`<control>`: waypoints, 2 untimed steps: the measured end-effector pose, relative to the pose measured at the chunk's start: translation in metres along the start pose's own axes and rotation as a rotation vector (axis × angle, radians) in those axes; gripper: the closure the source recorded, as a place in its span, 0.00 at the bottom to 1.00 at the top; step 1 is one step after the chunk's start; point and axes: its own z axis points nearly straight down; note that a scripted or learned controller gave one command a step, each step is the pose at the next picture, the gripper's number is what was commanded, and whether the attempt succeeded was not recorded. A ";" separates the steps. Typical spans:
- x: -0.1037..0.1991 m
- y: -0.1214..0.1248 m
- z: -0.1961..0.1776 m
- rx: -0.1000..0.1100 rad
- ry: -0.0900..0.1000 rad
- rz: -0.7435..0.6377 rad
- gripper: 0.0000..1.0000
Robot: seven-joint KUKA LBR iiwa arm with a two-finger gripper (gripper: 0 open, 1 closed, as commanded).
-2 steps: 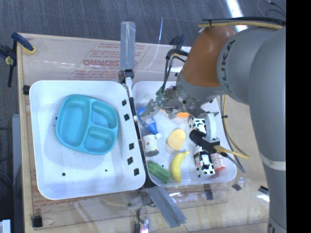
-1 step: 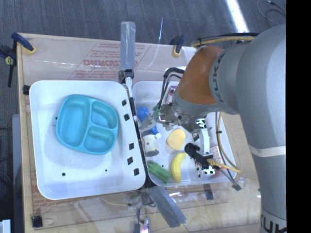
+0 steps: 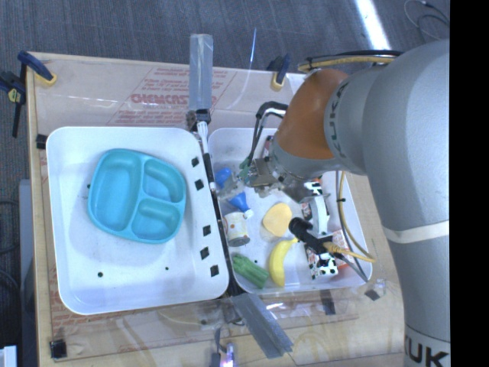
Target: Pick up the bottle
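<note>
Camera view is showing my claw (image 3: 256, 176) hanging low over the right bin (image 3: 350, 280), though I am not managing to tell how it stands. The bottle (image 3: 235, 228) is lying just below and left of it, near the divider. Beyond are sitting a yellow banana (image 3: 278, 261), a green vegetable (image 3: 250, 271), and the blue tray (image 3: 137, 195) in the left bin (image 3: 65, 228).

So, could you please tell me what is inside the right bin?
The right bin holds a banana, a lemon, a green vegetable, a small bottle and blue pieces. The arm covers the bin's far part, so anything beneath it is hidden.
</note>
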 end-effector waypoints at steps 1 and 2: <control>-0.007 0.004 0.003 -0.014 -0.002 -0.044 0.00; -0.008 0.001 0.005 -0.012 0.003 0.027 0.00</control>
